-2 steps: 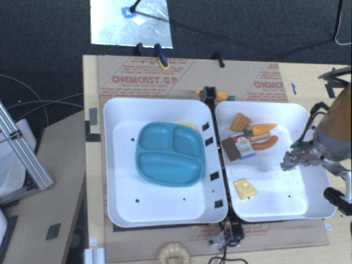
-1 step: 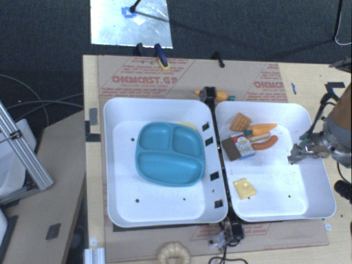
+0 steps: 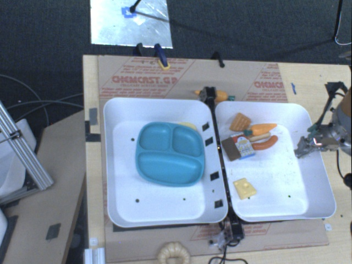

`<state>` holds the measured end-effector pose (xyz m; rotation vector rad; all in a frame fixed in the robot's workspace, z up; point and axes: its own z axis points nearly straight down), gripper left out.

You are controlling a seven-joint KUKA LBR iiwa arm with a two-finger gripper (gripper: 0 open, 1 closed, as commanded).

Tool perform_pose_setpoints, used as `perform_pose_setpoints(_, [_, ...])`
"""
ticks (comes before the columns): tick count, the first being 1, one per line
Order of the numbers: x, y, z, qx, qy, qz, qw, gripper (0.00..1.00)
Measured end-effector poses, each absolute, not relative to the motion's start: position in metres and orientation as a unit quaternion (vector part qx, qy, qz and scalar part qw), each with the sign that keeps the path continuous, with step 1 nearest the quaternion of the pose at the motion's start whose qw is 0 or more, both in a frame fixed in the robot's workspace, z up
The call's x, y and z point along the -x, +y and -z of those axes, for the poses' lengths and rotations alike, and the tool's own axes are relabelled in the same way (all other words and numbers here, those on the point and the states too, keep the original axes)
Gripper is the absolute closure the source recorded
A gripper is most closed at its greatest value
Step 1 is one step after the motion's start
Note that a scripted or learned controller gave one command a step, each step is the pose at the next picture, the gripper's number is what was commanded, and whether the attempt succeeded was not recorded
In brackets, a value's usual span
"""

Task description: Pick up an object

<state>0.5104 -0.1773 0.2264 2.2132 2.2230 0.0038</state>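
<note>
The yellow cheese piece (image 3: 245,188) lies low in the right bin (image 3: 286,208), at about eight o'clock from the gripper (image 3: 306,146). The gripper sits over the bin's right rim (holding nothing I can see). Farther up lie the sausage (image 3: 264,143), carrot (image 3: 262,128) and cracker (image 3: 240,122).
</note>
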Motion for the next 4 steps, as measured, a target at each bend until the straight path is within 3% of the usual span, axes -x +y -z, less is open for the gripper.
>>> perform_pose_setpoints(1, [-0.525, -0.125, -0.228, -0.704, 0.711, -0.0012, 0.0, 1.0])
perform_pose_setpoints(3, [-0.52, -0.035, -0.221, -0.704, 0.71, -0.0008, 0.0, 1.0])
perform_pose_setpoints(4, [-0.526, -0.033, -0.218, -0.705, 0.709, -0.0007, 0.0, 1.0])
